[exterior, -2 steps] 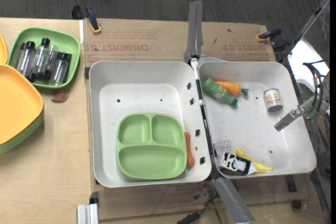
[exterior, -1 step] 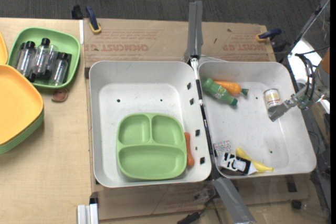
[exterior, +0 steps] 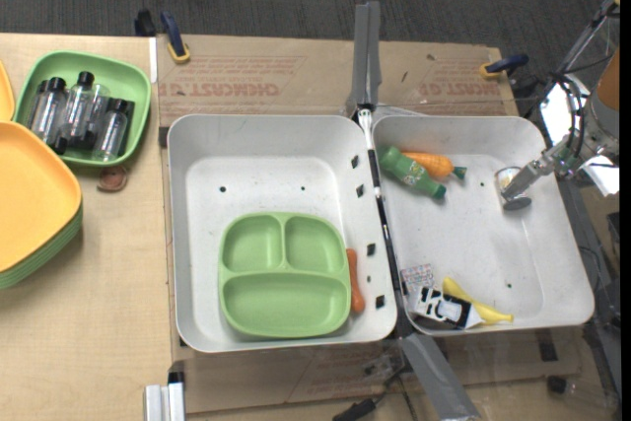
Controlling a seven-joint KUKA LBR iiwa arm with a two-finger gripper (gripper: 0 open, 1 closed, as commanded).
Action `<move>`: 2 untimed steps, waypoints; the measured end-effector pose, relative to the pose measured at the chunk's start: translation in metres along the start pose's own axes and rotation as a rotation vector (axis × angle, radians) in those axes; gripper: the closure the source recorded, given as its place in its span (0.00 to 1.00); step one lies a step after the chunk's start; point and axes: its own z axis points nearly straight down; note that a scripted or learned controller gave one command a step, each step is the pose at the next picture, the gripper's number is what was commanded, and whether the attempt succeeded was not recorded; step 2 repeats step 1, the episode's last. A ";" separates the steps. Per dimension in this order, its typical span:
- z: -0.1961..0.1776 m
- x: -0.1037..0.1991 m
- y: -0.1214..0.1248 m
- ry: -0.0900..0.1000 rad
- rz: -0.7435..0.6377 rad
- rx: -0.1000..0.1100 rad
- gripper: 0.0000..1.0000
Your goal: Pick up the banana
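The banana (exterior: 480,308) lay at the near edge of the right bin (exterior: 537,256), touching a black-and-white packet (exterior: 440,307). The gripper (exterior: 517,184) hung well apart from it, low over the bin's far right part; whether it was spread or closed could not be told. A green bottle (exterior: 413,172) lay touching a carrot (exterior: 433,163).

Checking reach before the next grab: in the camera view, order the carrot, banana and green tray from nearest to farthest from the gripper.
From the gripper:
1. Carrot, right bin, far side.
2. Banana, right bin, near edge.
3. Green tray, left bin.
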 end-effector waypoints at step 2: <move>-0.009 0.000 0.001 -0.003 -0.004 -0.001 1.00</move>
